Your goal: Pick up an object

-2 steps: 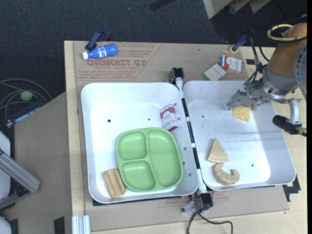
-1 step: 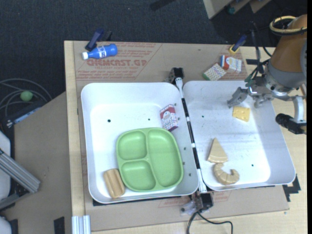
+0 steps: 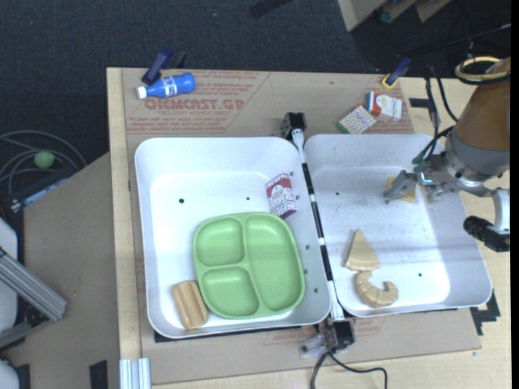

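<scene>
Gripper (image 3: 403, 186) at right white bin's (image 3: 454, 294) 1 o'clock; can't tell jaw state. Small yellow piece (image 3: 406, 190) underneath may slip out.

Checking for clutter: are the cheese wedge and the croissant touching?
Cannot tell: in the camera view the cheese wedge and croissant meet without a plain gap.

2 white bins (image 3: 162, 217), 1 green tray (image 3: 247, 264), 1 red carton (image 3: 280, 194), 1 bread stick (image 3: 190, 304), 1 wedge (image 3: 361, 251), 1 croissant (image 3: 375, 290), 1 blue bottle (image 3: 166, 86), 2 small boxes (image 3: 370, 112) on bench.
</scene>
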Robot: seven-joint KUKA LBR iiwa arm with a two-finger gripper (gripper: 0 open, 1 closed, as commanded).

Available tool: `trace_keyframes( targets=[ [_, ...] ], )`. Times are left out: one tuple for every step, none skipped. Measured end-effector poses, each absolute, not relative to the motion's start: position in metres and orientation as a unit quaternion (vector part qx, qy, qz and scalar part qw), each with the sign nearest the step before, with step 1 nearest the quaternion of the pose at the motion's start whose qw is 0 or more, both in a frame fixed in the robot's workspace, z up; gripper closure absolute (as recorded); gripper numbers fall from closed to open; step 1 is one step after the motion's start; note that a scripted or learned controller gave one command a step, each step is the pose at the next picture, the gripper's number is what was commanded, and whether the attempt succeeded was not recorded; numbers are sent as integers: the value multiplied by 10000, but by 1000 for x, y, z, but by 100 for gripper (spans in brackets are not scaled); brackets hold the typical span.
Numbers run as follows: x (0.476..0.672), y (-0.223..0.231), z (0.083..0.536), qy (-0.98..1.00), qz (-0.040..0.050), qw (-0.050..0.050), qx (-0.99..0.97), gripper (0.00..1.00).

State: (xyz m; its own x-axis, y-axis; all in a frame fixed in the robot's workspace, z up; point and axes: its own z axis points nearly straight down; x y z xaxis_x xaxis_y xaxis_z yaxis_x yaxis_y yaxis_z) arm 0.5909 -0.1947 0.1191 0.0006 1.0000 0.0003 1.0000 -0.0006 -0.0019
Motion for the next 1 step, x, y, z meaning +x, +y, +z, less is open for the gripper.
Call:
trace_keyframes(
  targets=[
    [649,-211,85,-7081,-14,12,-7061,0]
  ],
)
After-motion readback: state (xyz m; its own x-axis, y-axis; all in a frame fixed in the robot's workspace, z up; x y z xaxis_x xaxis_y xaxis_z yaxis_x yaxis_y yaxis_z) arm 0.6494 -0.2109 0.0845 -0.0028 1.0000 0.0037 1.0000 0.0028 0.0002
